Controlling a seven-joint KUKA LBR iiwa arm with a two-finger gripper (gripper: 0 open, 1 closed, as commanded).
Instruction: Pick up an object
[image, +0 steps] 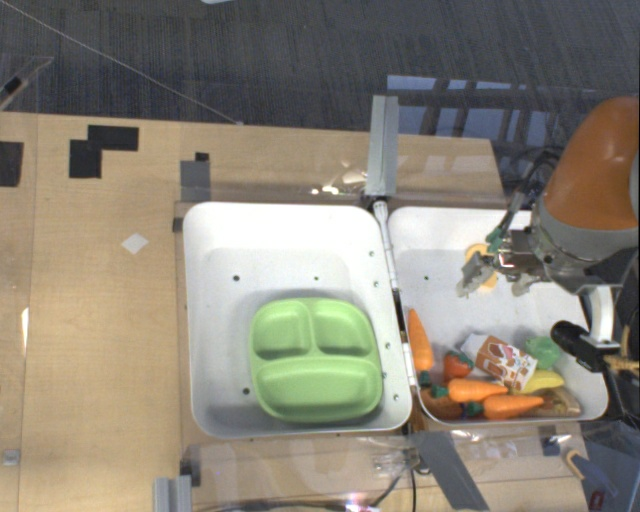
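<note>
The pile of toy food sits in the near corner of the right bin (440, 235), and that heap is what any pick has to come from: a long carrot (419, 340) lies along the bin's left wall, two more orange carrots (495, 397) lie crosswise along its near wall, a small printed carton (503, 362) rests tilted on top of them, a banana (545, 381) pokes out beside the carton, and a green piece (545, 350) sits just behind that. A yellowish scrap (487, 280) lies apart from the heap, toward the middle of the bin floor, right under the gripper (492, 272). The fingers (472, 272) look spread and released, with nothing between them that I can make out, though the scrap beneath blurs the picture a little. From where I stand the risk is plain: the gripper hangs over the sparse middle of the right bin, well away from the pile, so closing here would likely catch only the small flat scrap or bare plastic. If it goes for the heap instead, the things are stacked and touching, so a finger could land on the carton's sloped face and slide, or nudge a carrot against the wall. Left of the right bin, the other bin (215, 240) holds a green divided tray (315, 358), and both rest on the wooden table (90, 330).
</note>
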